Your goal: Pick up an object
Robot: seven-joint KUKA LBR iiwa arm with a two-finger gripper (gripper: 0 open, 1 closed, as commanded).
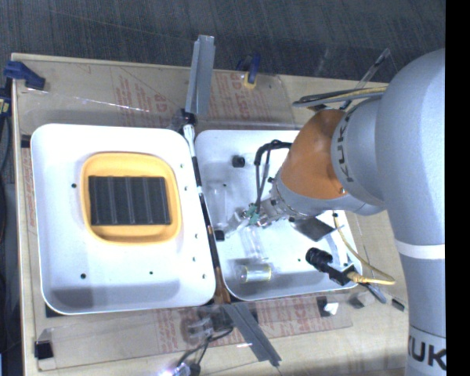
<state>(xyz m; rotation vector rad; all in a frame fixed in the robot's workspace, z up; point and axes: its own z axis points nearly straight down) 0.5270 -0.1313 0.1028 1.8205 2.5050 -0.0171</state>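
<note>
Yellow tray (131,198) with dark ribbed centre, flat in the left bin (63,276), centre-left of frame; silvery cylinder (254,272) on its side near the right bin's (216,149) lower wall; small black knob (237,161) toward its top.

arm (411,171): "KUK" on lower link, "KU" by orange band (317,167) | bench (102,84) print: unreadable

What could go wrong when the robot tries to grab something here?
The hand is in the right bin, between a small black thing and a shiny cylinder. It seems to touch neither, so it might close on nothing. The shiny cylinder lies on its side close to the bin's near wall, so it could roll away or be awkward to reach.
</note>
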